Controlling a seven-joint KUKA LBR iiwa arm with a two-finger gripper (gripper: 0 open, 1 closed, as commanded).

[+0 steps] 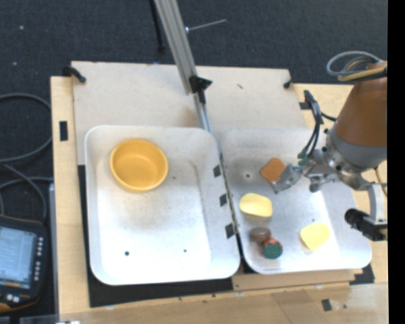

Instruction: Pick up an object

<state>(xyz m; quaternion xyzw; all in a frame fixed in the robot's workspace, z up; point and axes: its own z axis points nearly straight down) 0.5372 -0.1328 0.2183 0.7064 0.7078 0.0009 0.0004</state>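
Grey and orange, our arm reaches into the right bin (337,258), and the gripper (288,179) sits low beside an orange-brown block (273,169). We cannot tell whether it is parted or closed; nothing shows between it. To do this well, we judge we should centre over one piece, come straight down and close only once it is straddled. The block is nearest, just beside the tip. We count two pale yellow pieces (256,205), one brown lump (259,234) touching one green-and-red piece (273,248), and one yellow bowl (139,165) in the left bin (155,262).
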